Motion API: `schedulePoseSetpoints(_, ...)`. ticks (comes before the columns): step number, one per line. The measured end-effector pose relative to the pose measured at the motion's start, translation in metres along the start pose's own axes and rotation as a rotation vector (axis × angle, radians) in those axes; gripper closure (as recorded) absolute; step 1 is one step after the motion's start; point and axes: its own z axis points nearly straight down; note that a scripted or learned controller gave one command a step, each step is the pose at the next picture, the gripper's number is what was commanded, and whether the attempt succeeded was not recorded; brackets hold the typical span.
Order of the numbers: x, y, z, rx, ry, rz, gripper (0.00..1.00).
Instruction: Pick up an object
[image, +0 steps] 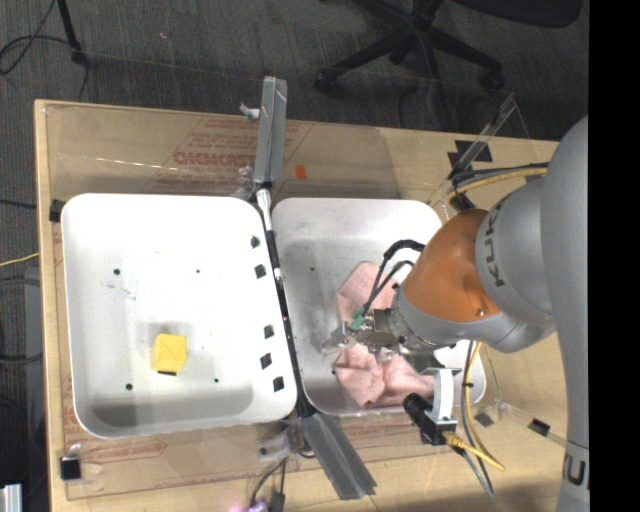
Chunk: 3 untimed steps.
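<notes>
The gripper (352, 335) hangs low over the right bin (330, 225), its tip right at the pink cloth (372, 375), but whether it is apart, together or clamped on the cloth cannot be told from this angle. The pink cloth is a pale, crumpled, soft-looking heap lying in the near right part of that bin, partly covered by the wrist. Above the wrist sits the orange band (455, 280), and the grey arm (540, 270) beside it bears dark letters reading "KU", the rest cut off. In the left bin (110, 230) a small yellow block (169, 353) lies near the front, well apart from the gripper. Behind the bins, the bench (340, 150) carries faded red lettering too blurred to read.
</notes>
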Motion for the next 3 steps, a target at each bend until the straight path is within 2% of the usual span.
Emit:
schedulePoseSetpoints(1,0.041,-0.001,-0.088,0.004,-0.001,0.313,0.0)
schedulePoseSetpoints(2,0.008,0.051,0.001,0.003,-0.001,0.202,0.0)
schedulePoseSetpoints(3,0.008,0.05,-0.008,0.006,-0.001,0.199,1.0)
